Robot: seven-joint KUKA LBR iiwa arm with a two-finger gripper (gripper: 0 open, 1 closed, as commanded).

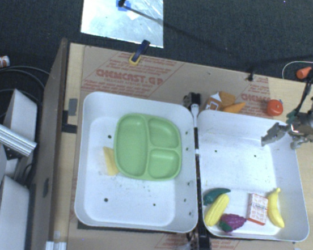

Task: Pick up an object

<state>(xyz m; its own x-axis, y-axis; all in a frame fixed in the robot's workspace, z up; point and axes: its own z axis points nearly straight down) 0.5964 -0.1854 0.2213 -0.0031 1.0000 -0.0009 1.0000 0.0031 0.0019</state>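
Observation:
The right bin (243,161) holds several toy foods along its near edge: a yellow corn cob (216,208), a teal piece (215,194), purple grapes (232,221), a small red and white box (257,209) and a banana (275,207). My gripper (283,137) hangs over the far right corner of this bin, well behind those toys. Its fingers stand open with nothing between them. The left bin (92,199) carries a green divided plate (148,148) and a yellow wedge (109,161) at the plate's left side.
On the cardboard behind the bins lie an orange toy piece (228,103) and a red ball-like toy (274,107). A black clamp (194,101) sits where the bins meet. Cables and metal framing crowd the left side of the bench.

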